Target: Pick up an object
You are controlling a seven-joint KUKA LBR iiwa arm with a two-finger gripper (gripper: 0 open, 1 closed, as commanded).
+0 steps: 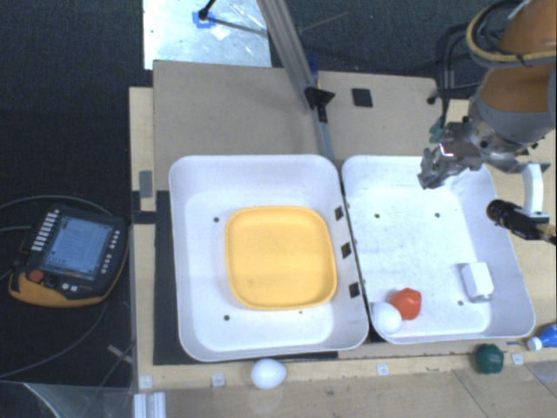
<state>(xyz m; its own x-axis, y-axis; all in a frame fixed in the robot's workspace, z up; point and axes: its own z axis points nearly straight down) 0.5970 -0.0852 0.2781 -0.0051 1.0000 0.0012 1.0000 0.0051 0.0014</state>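
Camera view from above the bench has me reaching in from the right, my gripper hanging over the far edge of the right bin, near its back rim. My tip looks dark and bunched from this angle, and I cannot tell whether my jaws stand wide or narrow; nothing is visible between them.

Things I could pick lie toward the near end of that same bin, well apart from me. A red object sits by the near rim, rounded, with no clear long axis I can read. Touching or just beside it on its left is a white ball, tucked into the bin's near-left corner. Nearer the right wall lies a small white block, its long axis running roughly from the far side to the near side, tilted slightly.

Beside it, the left bin holds a yellow square plate, lying flat in its middle.

Outside the bins, a white egg shape rests on the bench in front of the left bin, and a dark green ball sits off the right bin's near corner.
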